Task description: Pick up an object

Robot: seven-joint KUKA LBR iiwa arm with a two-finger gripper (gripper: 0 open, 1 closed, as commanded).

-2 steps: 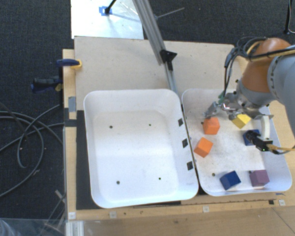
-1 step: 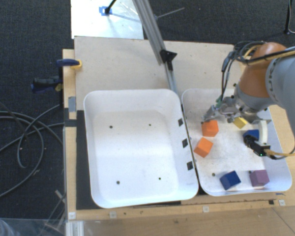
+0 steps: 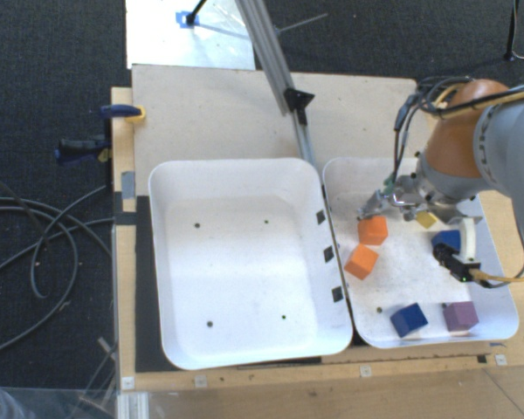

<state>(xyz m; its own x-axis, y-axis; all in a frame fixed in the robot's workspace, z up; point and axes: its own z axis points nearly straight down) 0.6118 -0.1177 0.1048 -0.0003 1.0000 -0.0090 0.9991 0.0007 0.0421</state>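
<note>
Two shallow white bins sit side by side on the table [image 3: 244,112]; we note the left bin [image 3: 244,260] and the right bin [image 3: 498,317], which holds all the objects. The grey arm [image 3: 506,147] with its orange band reaches in from the right, and its end effector [image 3: 386,201] hangs low over the upper part of the right bin; we cannot tell its state. Just below it lies one orange block [image 3: 373,230], with a second orange block [image 3: 361,262] just beside that. A blue block [image 3: 409,319] and a purple block [image 3: 459,316] rest near the front wall. A small yellow piece [image 3: 426,220] shows under the wrist.
</note>
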